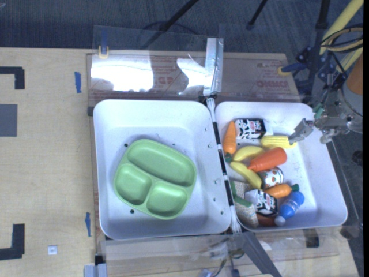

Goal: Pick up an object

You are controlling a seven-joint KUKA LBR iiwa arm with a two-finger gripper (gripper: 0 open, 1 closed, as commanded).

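The approach step is judged under way: the gripper (pixel 304 129) is poised over the right bin (pixel 323 206) near its right rim, grasping nothing, fingers apparently parted though blurred. A descent onto the glossy plastic corn cob (pixel 275 141) is called for. A smooth green divided plate (pixel 154 178) sits in the left bin (pixel 109 117).

Bench (pixel 46 154): pale wood top, runs to left edge of view. Two shallow white bins side by side on it, touching along inner rims. Left bin (pixel 109 117) nearer bench centre; right bin (pixel 323 166) toward bench right edge. Clear plastic sheet (pixel 150 68) w/ glare stands along bench rear edge, behind left bin. Brown cardboard (pixel 253 77) flat at rear, behind right bin. Black marks (pixel 14 77) near bench left edge, front & rear. Blue tape bits (pixel 78 81) left of bins.
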